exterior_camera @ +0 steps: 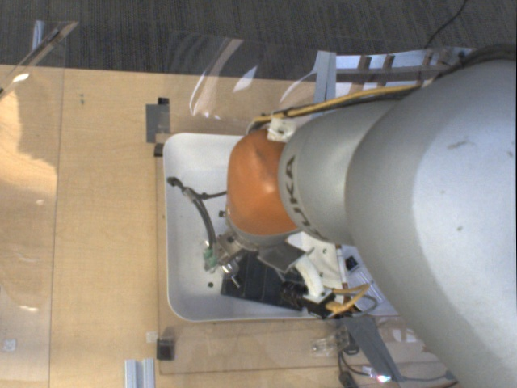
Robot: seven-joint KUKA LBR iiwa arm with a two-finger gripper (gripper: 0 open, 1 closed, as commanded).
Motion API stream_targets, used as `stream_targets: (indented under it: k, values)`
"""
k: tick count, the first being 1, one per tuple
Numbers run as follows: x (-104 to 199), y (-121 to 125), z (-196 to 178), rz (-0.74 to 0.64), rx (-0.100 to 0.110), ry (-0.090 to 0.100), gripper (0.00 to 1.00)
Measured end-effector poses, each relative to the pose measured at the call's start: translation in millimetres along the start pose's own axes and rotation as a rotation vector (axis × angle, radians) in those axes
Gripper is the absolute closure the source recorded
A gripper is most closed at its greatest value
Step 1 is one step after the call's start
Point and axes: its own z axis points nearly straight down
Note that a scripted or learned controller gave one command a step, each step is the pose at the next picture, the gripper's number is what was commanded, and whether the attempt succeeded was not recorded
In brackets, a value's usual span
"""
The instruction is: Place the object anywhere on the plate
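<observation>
Fingers reach down into the white bin, close to its floor. The wrist's own metalwork crowds them, so I cannot tell whether they are spread, pressed together or pinching anything. Just beside their tip, toward the bin's left wall, is a small green-and-white bit, too small to make out and perhaps touching them. A thin dark cord curves from near the bin's left wall down to the same spot. On the near side of the fingers a dark flat slab lies flat on the bin floor, close to the near wall. Its right end is hidden under the wrist, and a corner reaches up toward the fingers; contact between the two cannot be judged. The slab is the plainest loose thing in the bin, though whether it or the small bit is the task's object cannot be told. Above the fingers the orange band and the broad grey arm cover the bin's right half and everything beyond it. The bin rests on a pale wooden surface, with a black clamp at its far left corner and another at its near left corner. A clear curved sheet stands at the surface's far edge, with grey carpet behind it.
</observation>
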Motion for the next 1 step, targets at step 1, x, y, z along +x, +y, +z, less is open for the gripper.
stream_targets:
  k: [1]
  values:
    - [-12.9,34.1,-63.7,-0.512,-0.006,-0.003,1.00]
